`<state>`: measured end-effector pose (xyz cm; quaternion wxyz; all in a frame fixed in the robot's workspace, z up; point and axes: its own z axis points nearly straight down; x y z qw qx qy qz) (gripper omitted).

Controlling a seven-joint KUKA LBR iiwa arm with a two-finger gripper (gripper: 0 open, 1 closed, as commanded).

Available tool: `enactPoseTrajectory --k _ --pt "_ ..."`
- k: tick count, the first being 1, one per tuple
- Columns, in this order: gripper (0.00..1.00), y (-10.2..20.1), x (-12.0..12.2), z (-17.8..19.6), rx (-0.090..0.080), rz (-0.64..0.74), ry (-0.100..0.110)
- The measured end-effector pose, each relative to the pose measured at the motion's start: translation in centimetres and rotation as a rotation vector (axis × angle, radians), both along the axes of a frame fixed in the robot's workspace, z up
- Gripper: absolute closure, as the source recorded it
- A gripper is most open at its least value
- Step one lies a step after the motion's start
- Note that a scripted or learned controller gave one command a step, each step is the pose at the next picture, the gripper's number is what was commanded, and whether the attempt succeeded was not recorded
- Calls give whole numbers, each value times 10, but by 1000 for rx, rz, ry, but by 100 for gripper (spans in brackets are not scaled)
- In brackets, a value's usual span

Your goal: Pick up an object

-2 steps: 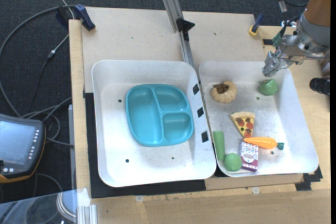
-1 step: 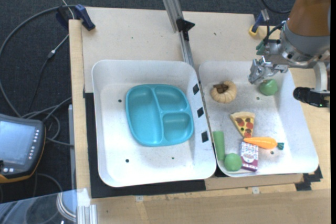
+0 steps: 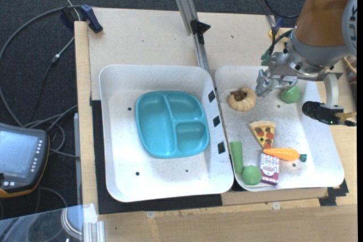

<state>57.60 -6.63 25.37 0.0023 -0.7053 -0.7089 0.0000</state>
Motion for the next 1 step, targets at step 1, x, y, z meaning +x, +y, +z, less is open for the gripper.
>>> enactPoseTrajectory --k 1 --pt "100 48 -24 -15 0 0 2"
